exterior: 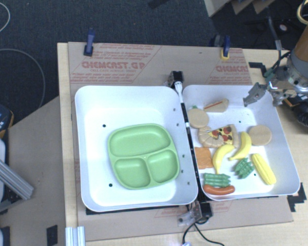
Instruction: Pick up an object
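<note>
I'm seeing the tool (260, 93) hovering over the right bin's (285, 147) far corner, fingers spread and gripping nothing, toy food (231, 152) lying below.

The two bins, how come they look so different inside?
The left bin holds one thing, a green tray with three compartments. The right bin holds many small toy foods, such as bananas, corn and a pizza slice. The left bin has bare white floor around the tray, while the right bin's floor is crowded. The gripper sits over the right bin's far edge, not the left bin. Both are shallow, white and side by side.
</note>
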Robot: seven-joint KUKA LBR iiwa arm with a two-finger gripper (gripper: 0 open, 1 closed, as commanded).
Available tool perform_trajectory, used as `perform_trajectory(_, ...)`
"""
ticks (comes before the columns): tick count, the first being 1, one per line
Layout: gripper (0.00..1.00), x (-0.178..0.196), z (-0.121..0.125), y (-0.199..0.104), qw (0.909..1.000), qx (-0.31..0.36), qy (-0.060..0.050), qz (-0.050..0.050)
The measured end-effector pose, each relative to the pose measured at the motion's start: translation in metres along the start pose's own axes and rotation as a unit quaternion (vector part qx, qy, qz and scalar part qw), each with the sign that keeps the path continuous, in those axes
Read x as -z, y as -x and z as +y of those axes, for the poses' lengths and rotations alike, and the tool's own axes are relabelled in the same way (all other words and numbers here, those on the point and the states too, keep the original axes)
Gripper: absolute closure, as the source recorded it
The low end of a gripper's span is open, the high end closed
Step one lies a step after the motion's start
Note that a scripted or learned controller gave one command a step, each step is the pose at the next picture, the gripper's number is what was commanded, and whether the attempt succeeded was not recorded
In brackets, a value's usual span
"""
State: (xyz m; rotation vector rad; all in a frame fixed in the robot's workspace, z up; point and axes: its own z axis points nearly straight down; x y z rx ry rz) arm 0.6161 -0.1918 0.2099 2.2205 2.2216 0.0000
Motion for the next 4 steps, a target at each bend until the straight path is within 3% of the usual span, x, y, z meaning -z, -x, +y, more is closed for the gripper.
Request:
perform_trajectory(1,0.0,-0.129,-0.053,0.013,1.0,-0.003,-0.003,0.001)
perform_trajectory(2,1.0,-0.114,-0.049,0.012,1.0,-0.001,0.001,-0.001)
perform_trajectory(3,1.0,-0.08,-0.052,-0.087,1.0,0.005,0.0,0.003)
perform_trajectory(4,1.0,0.053,-0.029,-0.16,0.9999,0.005,0.009,0.001)
